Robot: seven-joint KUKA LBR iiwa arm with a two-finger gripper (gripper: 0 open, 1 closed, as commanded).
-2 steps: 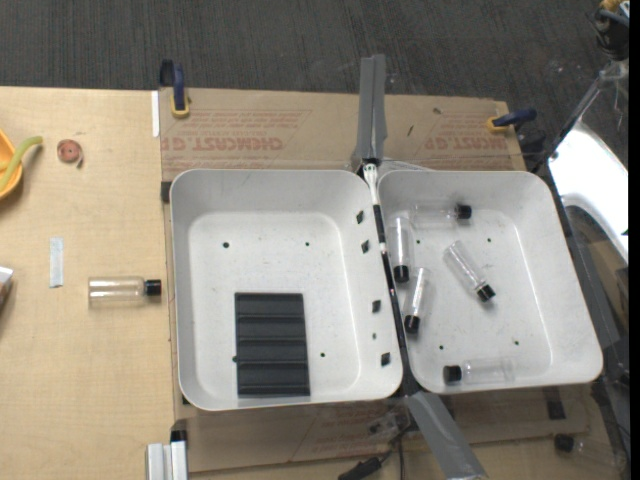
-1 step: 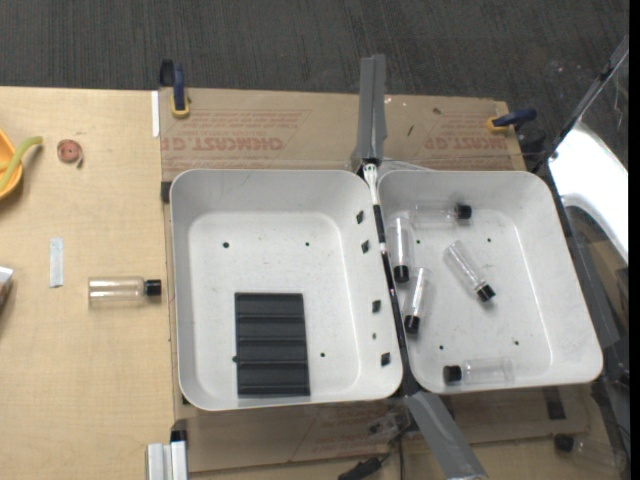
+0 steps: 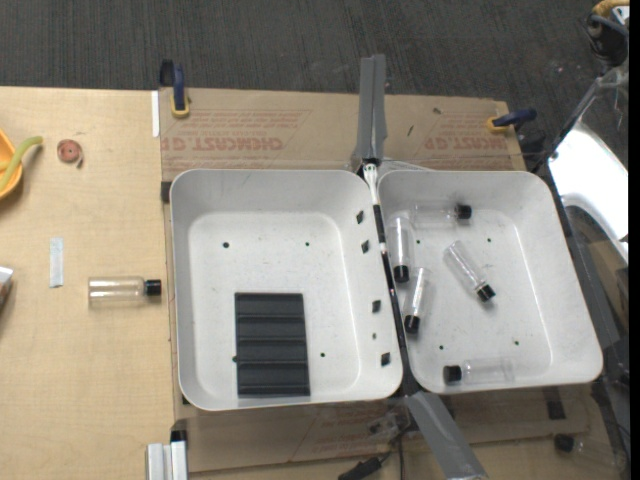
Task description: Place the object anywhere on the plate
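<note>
- Toward the near end of the left bin (image 3: 180,268): the plate (image 3: 270,345), dark, ribbed and rectangular, flat on the bin floor, nothing on it yet.
- Right of the plate, across the dividing wall in the right bin (image 3: 565,268): the near vial (image 3: 478,372), clear, on its side, black cap pointing toward the plate.
- Right of the plate and farther back: the wall vial (image 3: 413,298) and the second wall vial (image 3: 399,248), close by the divider; beyond them the slanted vial (image 3: 468,271); farthest from the plate, the far vial (image 3: 440,213).
- Probably one of these five as the task's object, all well apart from the plate.
- Left of the plate, outside both bins, on the surface (image 3: 100,388): a stray vial (image 3: 122,288), lying flat.
- Likely trouble: smooth round glass slipping or rolling out of a pinch; too little room for fingers beside the two vials near the divider; a vial released on the plate rolling along the ribs and off the edge.
- Hand: spread or pressed together, impossible to tell; likewise the arm's pose.
</note>
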